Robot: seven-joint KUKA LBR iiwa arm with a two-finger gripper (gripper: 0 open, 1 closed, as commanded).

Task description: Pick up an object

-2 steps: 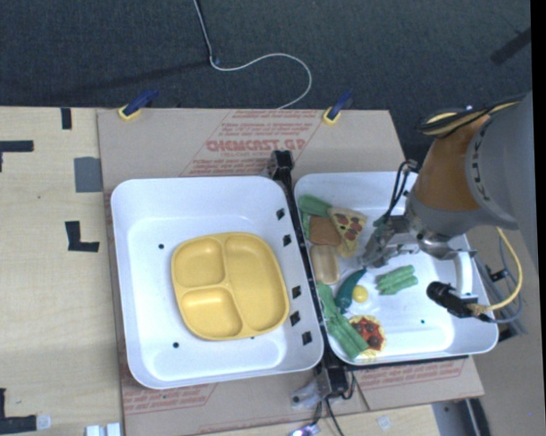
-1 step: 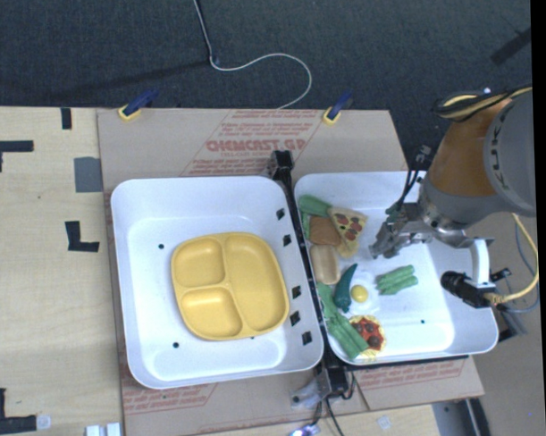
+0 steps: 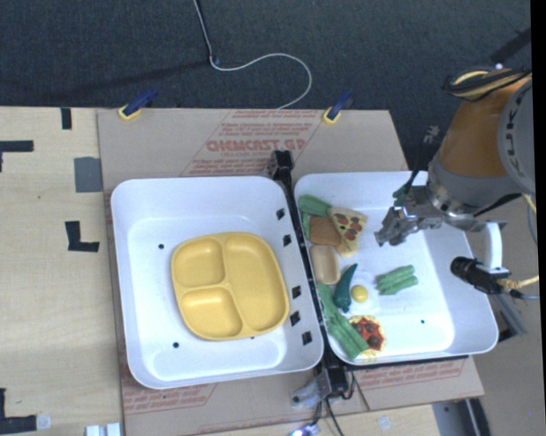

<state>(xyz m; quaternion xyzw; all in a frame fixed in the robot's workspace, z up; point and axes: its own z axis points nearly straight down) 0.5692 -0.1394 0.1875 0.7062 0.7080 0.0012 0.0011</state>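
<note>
My gripper (image 3: 391,232) hangs over the right bin (image 3: 438,341), near its upper middle, with nothing visible between its fingers. Toy food lies along that bin's left side: a green piece (image 3: 314,205) at the top, a pizza slice (image 3: 348,226), a brown bun (image 3: 323,231), a tan roll (image 3: 326,266), a dark green pepper (image 3: 345,284), a fried egg (image 3: 359,295), a long green pod (image 3: 342,331) and a red-topped piece (image 3: 369,330). A green bean cluster (image 3: 396,280) lies just below my gripper, apart from it.
The left bin (image 3: 140,262) holds a yellow divided plate (image 3: 229,286). A black clip strip (image 3: 297,256) runs along the wall between the bins. The bins rest on a cardboard sheet (image 3: 252,142) on the bench.
</note>
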